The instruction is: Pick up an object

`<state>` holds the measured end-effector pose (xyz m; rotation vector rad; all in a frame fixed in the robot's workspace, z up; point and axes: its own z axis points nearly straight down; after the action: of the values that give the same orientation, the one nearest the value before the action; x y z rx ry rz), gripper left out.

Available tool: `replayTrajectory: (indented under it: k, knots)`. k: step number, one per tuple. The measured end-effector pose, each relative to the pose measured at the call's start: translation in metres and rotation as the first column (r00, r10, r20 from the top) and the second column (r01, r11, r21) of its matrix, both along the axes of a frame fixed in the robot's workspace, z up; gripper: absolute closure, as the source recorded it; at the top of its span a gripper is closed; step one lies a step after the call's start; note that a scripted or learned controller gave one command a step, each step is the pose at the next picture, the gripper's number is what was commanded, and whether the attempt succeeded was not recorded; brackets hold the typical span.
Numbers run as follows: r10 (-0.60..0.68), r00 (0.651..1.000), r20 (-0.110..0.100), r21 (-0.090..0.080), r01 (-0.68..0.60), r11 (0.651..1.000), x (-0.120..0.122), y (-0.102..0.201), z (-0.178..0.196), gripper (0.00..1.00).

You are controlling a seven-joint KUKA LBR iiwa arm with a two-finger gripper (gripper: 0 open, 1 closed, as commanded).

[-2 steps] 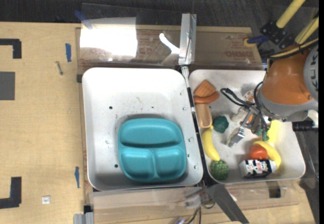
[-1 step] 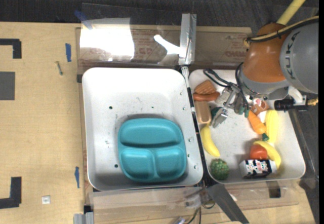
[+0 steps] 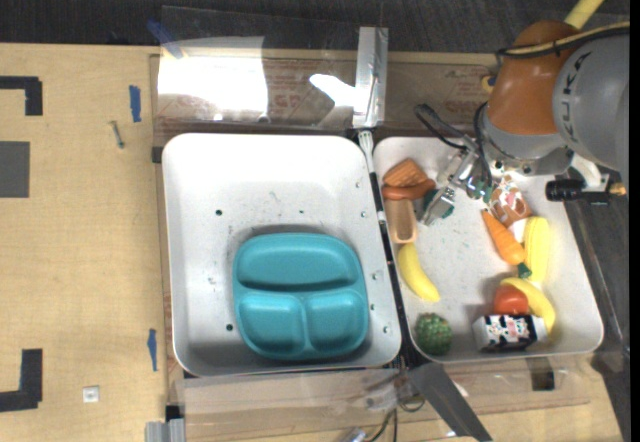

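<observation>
A grey arm (image 3: 590, 100) with an orange band reaches into the right bin (image 3: 590, 330) from the far right, its gripper (image 3: 445, 192) low over the bin's upper half and tilted down toward the toys. Whether the gripper is apart or together cannot be told at this size, and nothing can be seen held in it.

Just left of the gripper lies an orange-brown toy (image 3: 403, 192), close against the bin's wall; it looks the likeliest target, being the nearest thing to the tip. Below and slightly left of the gripper a banana (image 3: 416, 272) lies along the same wall. Right of it sits a carrot (image 3: 503, 238) with a yellow piece (image 3: 538, 248) beside it, and farther below are a green ball (image 3: 433, 331), a second banana (image 3: 535, 298) and a black-and-white carton (image 3: 506, 330).

Well to the gripper's left, past the divider, the left bin (image 3: 200, 180) holds a teal tray (image 3: 298, 294).

The pick appears to be at the approach stage: no object is lifted. The target's place against the wall may leave little room on that side.
</observation>
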<state>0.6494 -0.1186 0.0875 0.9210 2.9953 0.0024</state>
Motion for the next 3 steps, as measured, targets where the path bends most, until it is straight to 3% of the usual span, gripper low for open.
replayTrajectory:
  k: [1,2,3]
  knots:
    - [0.105,0.994,-0.021,0.01,-0.104,0.994,0.008,-0.051,0.0,0.0]
    - [-0.022,1.0,-0.001,0.0,0.022,1.0,-0.061,-0.049,0.0,0.0]
    - [-0.072,0.997,-0.007,0.001,0.072,0.997,-0.117,-0.022,0.002,0.0]
